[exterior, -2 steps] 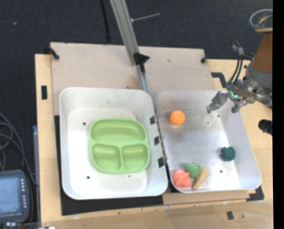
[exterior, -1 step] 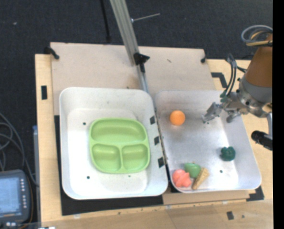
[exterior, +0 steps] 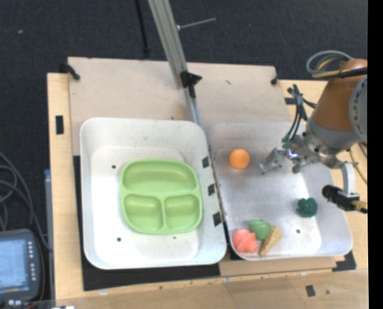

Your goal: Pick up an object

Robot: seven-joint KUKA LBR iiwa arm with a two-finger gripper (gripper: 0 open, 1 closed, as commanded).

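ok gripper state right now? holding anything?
Gripper: open, nothing between its fingers; it hangs over the right bin, right of the orange ball.

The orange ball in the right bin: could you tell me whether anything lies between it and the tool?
Nothing visible does. The orange ball sits alone on bare bin floor, with the tool to its right; the other toys lie near the right bin's front edge.

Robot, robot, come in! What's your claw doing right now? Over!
Claw open, hovering over right bin, holding nothing. Orange ball nearest, to its left, apart. Nothing between them. Over.
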